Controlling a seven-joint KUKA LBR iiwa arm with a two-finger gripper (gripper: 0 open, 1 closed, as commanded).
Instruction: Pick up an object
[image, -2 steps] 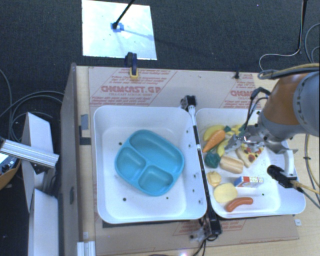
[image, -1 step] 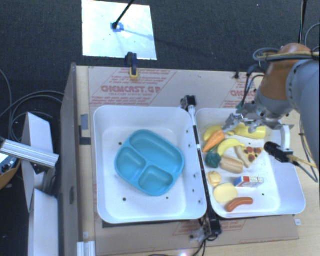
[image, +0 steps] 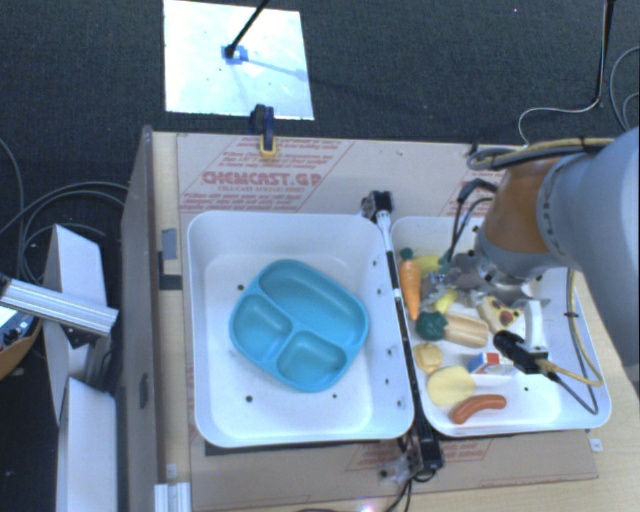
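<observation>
The right bin (image: 575, 385) holds several toy foods. An orange carrot (image: 410, 283) lies by its left wall, with a dark green piece (image: 431, 324) just below it. A tan bun (image: 466, 328) lies beside the green piece. Nearer the front are a pale yellow round piece (image: 450, 383), a smaller yellow piece (image: 429, 356), a reddish sausage (image: 478, 407) and a small red, white and blue box (image: 487, 362). My gripper (image: 452, 284) is down in the bin's far left part, among a yellow piece (image: 429, 263) and another yellow piece (image: 445, 299). The wrist hides what lies under it.
The left bin (image: 220, 400) bears a blue three-compartment plate (image: 298, 323). A black rail (image: 395, 300) divides the two bins. The grey arm with its orange band (image: 520, 210) crosses the right bin's far right side. Cardboard (image: 270, 170) lies under both bins.
</observation>
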